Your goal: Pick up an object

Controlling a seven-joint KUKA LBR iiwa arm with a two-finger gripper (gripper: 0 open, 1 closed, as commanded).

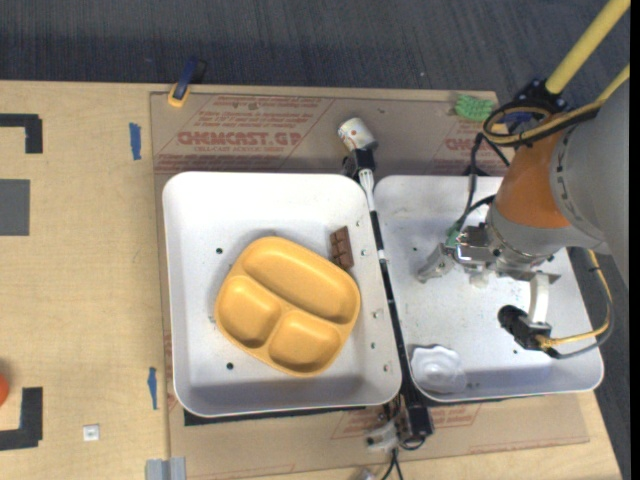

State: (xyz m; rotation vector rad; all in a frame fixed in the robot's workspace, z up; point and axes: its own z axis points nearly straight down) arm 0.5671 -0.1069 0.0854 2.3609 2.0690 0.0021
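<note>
Yellow dish (288,304) — moulded plastic with three compartments, lying right way up in the left bin (190,268). It sits turned at an angle to the bin's walls and takes up most of the floor. Its upper right edge is just beside item two.

Brown block (341,248) — small, dark and oblong. It lies in the left bin close to the right-hand wall, at the yellow dish's upper right edge. Whether the two touch cannot be told.

White crumpled piece (436,366) — pale and partly translucent, its material unclear. It lies in the right bin (560,373), in the near left corner, close to the wall shared with the left bin.

Tool (455,260) — positioned over the left-centre of the right bin's floor, carried on the grey arm (545,188), whose orange band is visible above the wrist. Whether the tool is released or clenched cannot be told from this angle. It stands apart from the white crumpled piece, which lies nearer the front wall, and well apart from the yellow dish and the brown block across the divide.

Fixtures: both bins rest side by side on a cardboard sheet (250,133) printed in red, laid on the pale worktop (80,268). A blue tape strip (135,140) marks the worktop left of the sheet. A small white-capped fitting (354,133) stands at the far end of the gap between the bins.
</note>
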